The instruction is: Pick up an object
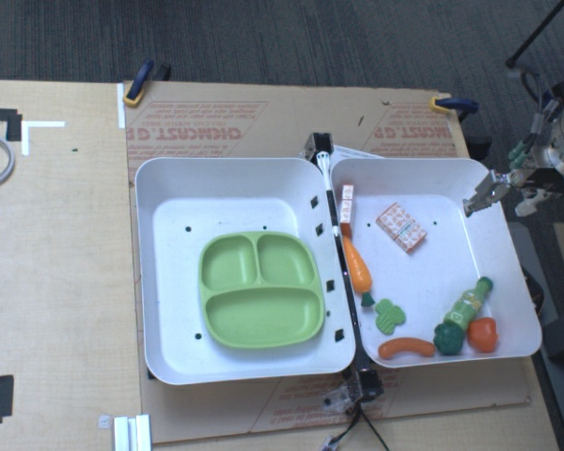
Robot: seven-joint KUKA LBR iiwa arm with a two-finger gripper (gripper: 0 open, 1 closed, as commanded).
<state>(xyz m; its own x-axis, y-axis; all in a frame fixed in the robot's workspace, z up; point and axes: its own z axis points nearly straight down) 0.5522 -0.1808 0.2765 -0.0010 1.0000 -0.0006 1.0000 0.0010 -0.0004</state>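
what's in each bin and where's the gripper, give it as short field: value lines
left bin: green divided plate
right bin: carrot, patterned box, green bottle, sausage, broccoli, tomato, small green piece
gripper: at the right bin's upper right rim, above the bin, apart from every item
held: nothing seen between the fingers
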